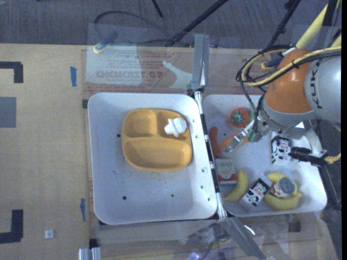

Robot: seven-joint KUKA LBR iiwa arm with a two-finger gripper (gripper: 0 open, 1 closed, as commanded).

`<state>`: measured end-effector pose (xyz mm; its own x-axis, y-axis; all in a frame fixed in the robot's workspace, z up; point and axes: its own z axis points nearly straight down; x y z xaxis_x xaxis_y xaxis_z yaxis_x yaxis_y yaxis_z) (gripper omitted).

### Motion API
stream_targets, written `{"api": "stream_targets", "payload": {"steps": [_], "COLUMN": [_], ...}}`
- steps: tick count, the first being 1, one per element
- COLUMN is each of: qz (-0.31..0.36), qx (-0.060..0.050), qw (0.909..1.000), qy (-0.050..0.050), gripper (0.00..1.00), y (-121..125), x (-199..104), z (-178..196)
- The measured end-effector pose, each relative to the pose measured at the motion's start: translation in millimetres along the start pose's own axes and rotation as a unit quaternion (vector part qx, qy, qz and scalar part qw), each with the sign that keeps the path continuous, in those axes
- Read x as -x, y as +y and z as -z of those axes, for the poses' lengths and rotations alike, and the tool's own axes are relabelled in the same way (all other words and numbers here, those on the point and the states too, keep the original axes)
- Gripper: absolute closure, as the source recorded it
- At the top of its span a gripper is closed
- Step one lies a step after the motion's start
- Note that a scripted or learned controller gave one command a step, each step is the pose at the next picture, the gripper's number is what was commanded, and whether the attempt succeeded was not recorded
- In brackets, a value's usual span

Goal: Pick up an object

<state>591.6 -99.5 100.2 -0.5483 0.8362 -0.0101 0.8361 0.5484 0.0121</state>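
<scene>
My gripper [238,140] hangs low in the right bin [303,210], under the arm's orange band [287,93]. It is over the bin's upper left part, just right of a red-orange carrot-like piece [214,140] and below a small red tomato [239,116]. A small orange and green bit shows at the gripper's tip, but I cannot tell if it is held. Lower in this bin lie a banana [237,186], a small carton [226,170], two cow-patterned boxes [280,149] [256,192] and a yellow fruit with a round lid on it [283,193].
The left bin [108,188] holds a yellow divided plate [154,150] with a white crumpled object [174,126] in its upper right compartment. A metal divider [206,145] separates the bins. Cables and the arm's body crowd the right bin's upper right.
</scene>
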Motion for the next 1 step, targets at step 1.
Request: {"api": "stream_targets", "payload": {"steps": [1], "qz": [0.019], "qx": [-0.004], "qw": [0.9998], "qy": [0.003], "gripper": [0.00], "y": [39.6], "x": [33.6], "z": [-14.7]}}
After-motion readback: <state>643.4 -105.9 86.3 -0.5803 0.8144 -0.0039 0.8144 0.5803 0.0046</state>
